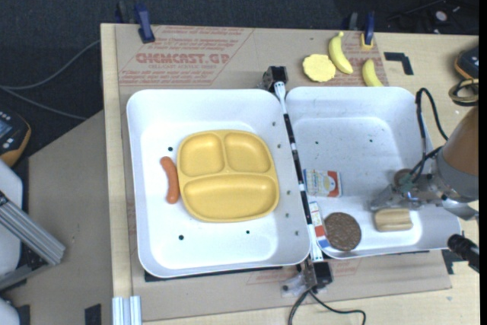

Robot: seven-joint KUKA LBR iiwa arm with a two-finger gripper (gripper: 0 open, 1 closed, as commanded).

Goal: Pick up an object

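Fingers (384, 201) hard to read, grip state impossible to tell; gripper (389, 202) hovering just above tan block (393, 220) in right bin (358, 106), block lying flat, long axis running left-right, beside brown disc (342, 231).

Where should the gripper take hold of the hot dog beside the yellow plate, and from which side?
Grip the hot dog at its middle, coming straight down from above. It lies flat and narrow, so the fingers should close across its width. The plate sits close on one side, leaving little room there.
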